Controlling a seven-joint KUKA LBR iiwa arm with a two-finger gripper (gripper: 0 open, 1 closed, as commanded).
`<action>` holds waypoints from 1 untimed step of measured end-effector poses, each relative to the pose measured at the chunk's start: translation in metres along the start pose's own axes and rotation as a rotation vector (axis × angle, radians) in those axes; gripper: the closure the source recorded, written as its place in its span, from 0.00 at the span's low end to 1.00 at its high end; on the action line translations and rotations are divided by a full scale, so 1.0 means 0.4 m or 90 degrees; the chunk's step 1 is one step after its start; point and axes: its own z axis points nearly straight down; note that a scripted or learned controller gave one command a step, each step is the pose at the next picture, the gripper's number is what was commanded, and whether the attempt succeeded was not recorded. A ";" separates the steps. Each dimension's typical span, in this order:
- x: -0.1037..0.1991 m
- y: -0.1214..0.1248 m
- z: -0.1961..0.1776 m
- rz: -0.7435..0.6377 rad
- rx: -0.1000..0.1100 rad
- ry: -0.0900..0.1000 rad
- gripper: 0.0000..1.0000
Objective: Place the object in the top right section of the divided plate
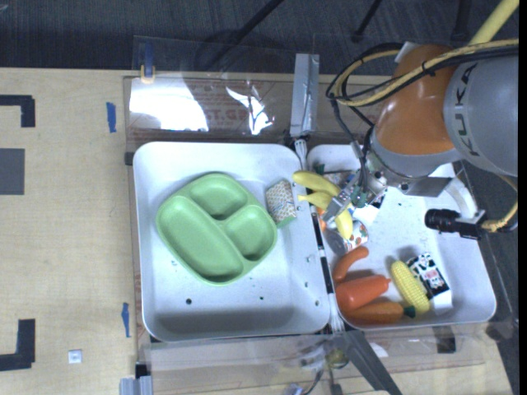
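A green divided plate (216, 227) lies in the left bin (165, 303), with three sections that hold nothing. A small patterned cylinder (282, 202) lies on the bin floor just right of the plate's top right section. My gripper (339, 208) is low in the right bin (469, 262), near its left wall. It hangs over a yellow banana (314, 188) and a small yellow-and-white item (352, 231). The wrist and cables hide what lies right under the gripper.
The right bin also holds a red pepper-like piece (350, 261), two orange carrots (362, 289), a corn cob (409, 286) and a black-and-white carton (429, 275). A raised wall (323, 257) divides the bins. The grey and orange arm (428, 113) covers the right bin's back.
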 end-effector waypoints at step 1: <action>0.223 -0.046 0.002 0.181 0.002 0.001 1.00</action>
